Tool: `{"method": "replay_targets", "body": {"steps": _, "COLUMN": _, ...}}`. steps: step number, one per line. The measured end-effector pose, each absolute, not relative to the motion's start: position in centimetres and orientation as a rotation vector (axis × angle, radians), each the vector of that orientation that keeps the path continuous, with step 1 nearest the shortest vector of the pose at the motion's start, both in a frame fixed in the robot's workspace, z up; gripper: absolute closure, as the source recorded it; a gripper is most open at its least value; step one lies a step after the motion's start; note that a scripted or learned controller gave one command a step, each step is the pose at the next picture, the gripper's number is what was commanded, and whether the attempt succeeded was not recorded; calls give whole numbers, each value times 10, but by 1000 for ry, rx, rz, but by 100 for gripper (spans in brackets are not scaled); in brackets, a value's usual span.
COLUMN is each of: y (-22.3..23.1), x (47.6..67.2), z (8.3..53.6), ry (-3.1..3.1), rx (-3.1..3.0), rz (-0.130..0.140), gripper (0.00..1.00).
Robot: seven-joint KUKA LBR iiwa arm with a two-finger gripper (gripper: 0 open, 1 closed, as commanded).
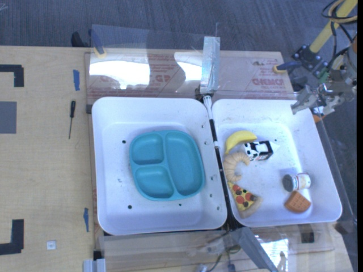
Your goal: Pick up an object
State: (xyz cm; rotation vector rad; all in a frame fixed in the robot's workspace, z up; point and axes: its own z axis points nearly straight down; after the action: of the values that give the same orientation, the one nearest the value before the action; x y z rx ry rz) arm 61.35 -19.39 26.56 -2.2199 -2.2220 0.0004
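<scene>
Gripper (315, 102) above right bin's (325, 152) corner — empty-handed

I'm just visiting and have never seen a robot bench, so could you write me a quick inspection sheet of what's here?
Surface: wooden bench bearing two white bins, left bin and right bin, side by side.
Job's things: in the right bin, a banana, a black-and-white toy, a croissant, a pizza slice, a small can on its side, a brown biscuit.
Clutter: a blue divided plate in the left bin; a screwdriver on the bench.
Grippers: gripper above the right bin's far right corner, holding nothing seen.
Cables: yellow cable at the arm.
Surroundings: grey carpet.
</scene>
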Motion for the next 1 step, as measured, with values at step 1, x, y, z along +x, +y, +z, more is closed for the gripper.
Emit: {"method": "replay_targets", "body": {"steps": 1, "y": -154, "x": 607, "z": 129, "ry": -2227, "rx": -2221, "rz": -4, "gripper": 0}}
